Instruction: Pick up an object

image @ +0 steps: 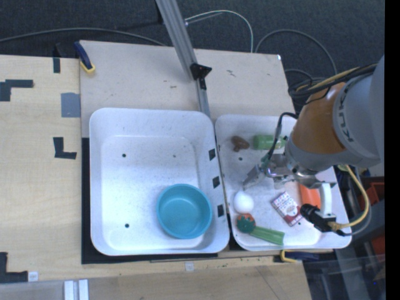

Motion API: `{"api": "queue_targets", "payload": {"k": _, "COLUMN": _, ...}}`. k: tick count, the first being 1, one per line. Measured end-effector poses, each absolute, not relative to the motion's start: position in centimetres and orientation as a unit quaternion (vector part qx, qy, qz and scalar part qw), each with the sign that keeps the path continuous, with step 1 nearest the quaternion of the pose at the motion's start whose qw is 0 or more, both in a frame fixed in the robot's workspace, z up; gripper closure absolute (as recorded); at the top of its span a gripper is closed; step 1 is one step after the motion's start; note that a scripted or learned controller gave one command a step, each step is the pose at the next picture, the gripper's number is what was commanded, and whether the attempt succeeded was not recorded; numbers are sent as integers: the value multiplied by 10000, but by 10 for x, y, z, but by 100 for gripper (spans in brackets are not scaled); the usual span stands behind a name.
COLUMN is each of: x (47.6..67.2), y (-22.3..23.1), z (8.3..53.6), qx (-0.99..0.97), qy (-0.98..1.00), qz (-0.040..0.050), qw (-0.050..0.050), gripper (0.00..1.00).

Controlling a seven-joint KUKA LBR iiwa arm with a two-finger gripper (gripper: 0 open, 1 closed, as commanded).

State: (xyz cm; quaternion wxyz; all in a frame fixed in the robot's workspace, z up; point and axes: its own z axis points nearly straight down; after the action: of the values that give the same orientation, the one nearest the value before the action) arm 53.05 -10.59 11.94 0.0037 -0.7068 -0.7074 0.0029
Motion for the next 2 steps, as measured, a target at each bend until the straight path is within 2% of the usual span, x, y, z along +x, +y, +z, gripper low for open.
{"api": "queue_targets", "payload": {"k": 1, "x": 530, "y": -106, "z": 88, "qx": -7067, "qy": -7075, "qz": 9, "qw": -3, "gripper": 0}}
{"api": "queue_targets", "payload": {"k": 2, "x": 530, "y": -105, "z": 99, "qx": -7064, "qy": -7078, "qz": 7, "qw": 11, "gripper": 100}}
